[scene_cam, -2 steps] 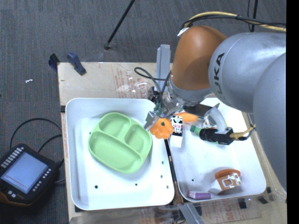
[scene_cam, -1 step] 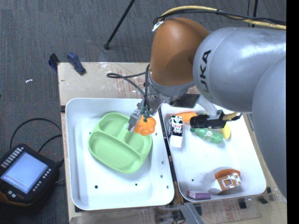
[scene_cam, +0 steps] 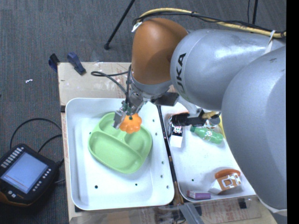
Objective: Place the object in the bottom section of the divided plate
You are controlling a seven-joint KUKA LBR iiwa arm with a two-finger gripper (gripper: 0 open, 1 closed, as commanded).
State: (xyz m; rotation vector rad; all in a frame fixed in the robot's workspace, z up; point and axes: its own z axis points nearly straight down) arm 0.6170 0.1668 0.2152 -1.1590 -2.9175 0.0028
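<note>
The small orange pumpkin (scene_cam: 131,123) is roundish with no clear long axis, its green stem end tilted up toward the gripper (scene_cam: 124,117). The fingers are clenched on its top, holding it over the upper part of the green divided plate (scene_cam: 117,153) in the left bin (scene_cam: 79,171).

My bulky glossy grey arm (scene_cam: 233,78), black "KA" lettering, orange domed band (scene_cam: 154,50), yellow-and-black cable (scene_cam: 210,20) on top.

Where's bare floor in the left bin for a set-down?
Left bin: bare floor along the near wall below the green divided plate, plus a strip by the left wall. Crowded at the plate's top right, where the gripper meets the orange object.
</note>
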